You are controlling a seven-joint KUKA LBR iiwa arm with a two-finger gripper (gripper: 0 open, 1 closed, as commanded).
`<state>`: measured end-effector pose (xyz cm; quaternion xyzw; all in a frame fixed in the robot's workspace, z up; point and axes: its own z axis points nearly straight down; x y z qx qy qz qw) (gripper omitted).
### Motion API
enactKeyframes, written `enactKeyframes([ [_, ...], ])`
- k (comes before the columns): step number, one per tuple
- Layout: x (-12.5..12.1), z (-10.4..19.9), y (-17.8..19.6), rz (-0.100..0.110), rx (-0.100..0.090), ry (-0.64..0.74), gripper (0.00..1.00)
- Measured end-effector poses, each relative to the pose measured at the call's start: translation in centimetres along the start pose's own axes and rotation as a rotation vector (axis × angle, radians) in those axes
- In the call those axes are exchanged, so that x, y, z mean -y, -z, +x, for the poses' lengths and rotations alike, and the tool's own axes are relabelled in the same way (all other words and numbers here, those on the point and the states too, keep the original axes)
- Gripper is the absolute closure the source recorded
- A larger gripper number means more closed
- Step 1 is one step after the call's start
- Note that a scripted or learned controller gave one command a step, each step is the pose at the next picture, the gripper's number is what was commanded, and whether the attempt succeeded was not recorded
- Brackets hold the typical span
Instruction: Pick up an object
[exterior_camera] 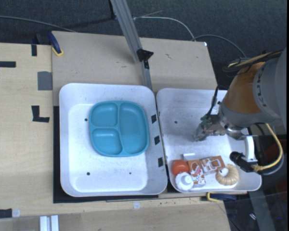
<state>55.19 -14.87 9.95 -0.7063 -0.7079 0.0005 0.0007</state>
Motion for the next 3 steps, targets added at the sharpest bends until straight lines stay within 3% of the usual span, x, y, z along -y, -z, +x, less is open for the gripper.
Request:
enactKeyframes([
  [3, -0.1, -0.7, 14.1, -0.007, 0.002, 0.000, 1.00],
])
